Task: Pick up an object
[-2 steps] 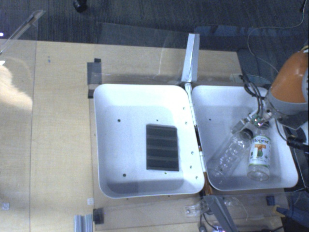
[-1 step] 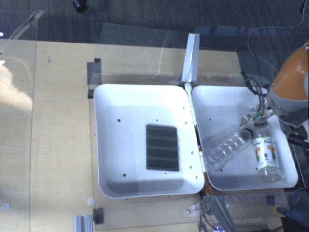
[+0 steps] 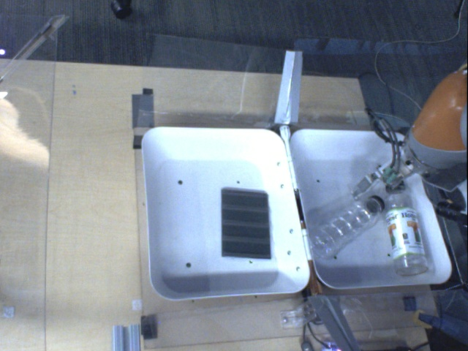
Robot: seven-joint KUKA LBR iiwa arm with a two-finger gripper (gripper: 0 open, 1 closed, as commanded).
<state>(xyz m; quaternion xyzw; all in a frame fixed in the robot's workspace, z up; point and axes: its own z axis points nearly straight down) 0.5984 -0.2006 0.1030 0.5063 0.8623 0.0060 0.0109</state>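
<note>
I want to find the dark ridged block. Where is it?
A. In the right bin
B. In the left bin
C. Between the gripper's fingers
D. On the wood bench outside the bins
B. The block lies flat on the floor of the left bin, while the bottles lie in the right bin near the gripper.

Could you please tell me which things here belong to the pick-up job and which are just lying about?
Belong to the job:
- gripper
- clear plastic bottle lying in the right bin
- labelled bottle in the right bin
- dark ribbed block in the left bin

Lying about:
- metal divider post
</note>
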